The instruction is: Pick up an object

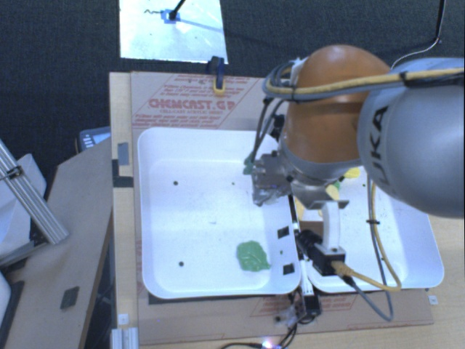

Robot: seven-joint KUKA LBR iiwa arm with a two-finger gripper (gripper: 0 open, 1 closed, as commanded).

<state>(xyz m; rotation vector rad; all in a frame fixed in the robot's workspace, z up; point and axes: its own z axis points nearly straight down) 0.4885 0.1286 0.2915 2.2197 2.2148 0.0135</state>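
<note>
The pincer (263,184) hangs low over the right edge of the left bin (156,195), mostly hidden under the arm's orange wrist band (330,100); whether it is apart or together cannot be told. A green object (253,256) lies on the bin floor just below the pincer, toward the camera, apart from it. A yellow item (352,173) peeks out beyond the arm in the right bin (421,257).

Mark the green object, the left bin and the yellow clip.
green object (253,256), camera view, its middle
left bin (154,209), camera view, bare floor near left wall
yellow clip (219,88), camera view, its body
</note>
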